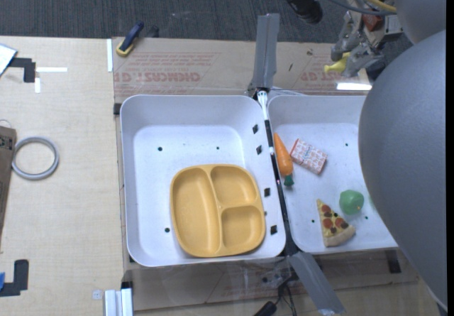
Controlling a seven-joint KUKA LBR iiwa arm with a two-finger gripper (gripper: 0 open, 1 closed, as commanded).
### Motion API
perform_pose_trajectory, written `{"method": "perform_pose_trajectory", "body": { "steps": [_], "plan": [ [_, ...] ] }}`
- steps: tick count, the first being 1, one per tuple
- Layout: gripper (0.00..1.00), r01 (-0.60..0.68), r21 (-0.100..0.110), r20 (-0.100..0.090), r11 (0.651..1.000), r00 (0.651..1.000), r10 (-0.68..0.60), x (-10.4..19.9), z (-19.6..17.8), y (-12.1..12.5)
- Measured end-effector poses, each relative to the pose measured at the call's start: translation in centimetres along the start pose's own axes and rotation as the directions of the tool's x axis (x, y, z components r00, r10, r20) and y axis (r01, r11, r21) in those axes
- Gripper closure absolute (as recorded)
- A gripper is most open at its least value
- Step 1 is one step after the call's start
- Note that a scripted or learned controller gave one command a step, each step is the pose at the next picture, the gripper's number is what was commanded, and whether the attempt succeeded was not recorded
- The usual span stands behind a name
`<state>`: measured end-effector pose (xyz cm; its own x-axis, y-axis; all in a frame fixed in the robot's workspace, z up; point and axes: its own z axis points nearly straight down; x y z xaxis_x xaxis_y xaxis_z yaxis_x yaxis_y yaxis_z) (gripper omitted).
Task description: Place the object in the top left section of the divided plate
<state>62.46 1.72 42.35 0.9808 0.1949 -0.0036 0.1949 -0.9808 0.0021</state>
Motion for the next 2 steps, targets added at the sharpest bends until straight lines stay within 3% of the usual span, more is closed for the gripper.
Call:
{"method": "perform_pose_trajectory", "body": {
  "steps": [1, 2],
  "plan": [
    [1.00, -0.002, -0.001, 0.005, 1.000, 1.000, 0.002, 0.0, -0.7, 0.1],
    [1.00, 0.005, 0.001, 0.003, 1.000, 1.000, -0.005, -1.5, 2.4, 1.1]
  ]
}}
